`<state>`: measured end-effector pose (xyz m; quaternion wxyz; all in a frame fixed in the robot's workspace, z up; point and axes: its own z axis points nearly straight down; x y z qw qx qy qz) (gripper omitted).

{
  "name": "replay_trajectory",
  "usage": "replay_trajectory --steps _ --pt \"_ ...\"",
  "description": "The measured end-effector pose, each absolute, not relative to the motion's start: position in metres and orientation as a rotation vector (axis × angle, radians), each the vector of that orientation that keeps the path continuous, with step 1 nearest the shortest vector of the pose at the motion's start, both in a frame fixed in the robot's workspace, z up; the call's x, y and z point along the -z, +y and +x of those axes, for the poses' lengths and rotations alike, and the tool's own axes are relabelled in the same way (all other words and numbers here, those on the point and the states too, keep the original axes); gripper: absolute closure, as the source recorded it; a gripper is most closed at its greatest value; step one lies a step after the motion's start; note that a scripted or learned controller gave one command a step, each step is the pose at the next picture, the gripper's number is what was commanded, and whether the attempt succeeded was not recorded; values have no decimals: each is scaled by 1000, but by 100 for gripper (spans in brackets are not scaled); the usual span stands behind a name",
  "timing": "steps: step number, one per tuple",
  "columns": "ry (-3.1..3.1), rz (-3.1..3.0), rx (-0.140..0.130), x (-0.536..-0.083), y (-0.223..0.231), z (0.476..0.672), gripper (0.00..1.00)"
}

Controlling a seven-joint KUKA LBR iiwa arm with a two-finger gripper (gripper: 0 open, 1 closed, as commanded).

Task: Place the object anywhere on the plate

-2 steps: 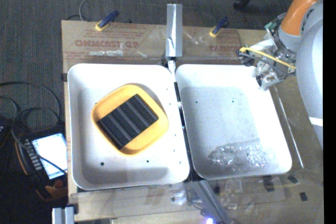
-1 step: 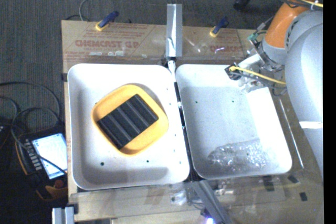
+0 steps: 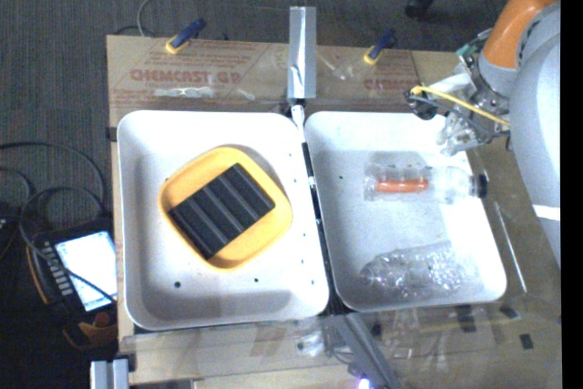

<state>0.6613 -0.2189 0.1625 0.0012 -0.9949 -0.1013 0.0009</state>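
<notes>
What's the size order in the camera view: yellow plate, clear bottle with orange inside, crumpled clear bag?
1. yellow plate, clearly largest
2-3. clear bottle and crumpled clear bag: similar footprint, edges faint, not ranked.

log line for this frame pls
stage: pre-grasp | gripper: over right bin's far corner | bottle: right bin, lying | plate: left bin, bare

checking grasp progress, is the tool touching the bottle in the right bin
Apart. The camera view shows the tool up at the right bin's far corner, bare white floor between it and the bottle.
</notes>
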Motion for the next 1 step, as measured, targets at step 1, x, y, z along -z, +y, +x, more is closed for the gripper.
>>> replay_trajectory --steps 1 --pt "-317 -3125 -6 -156 -222 659 100"
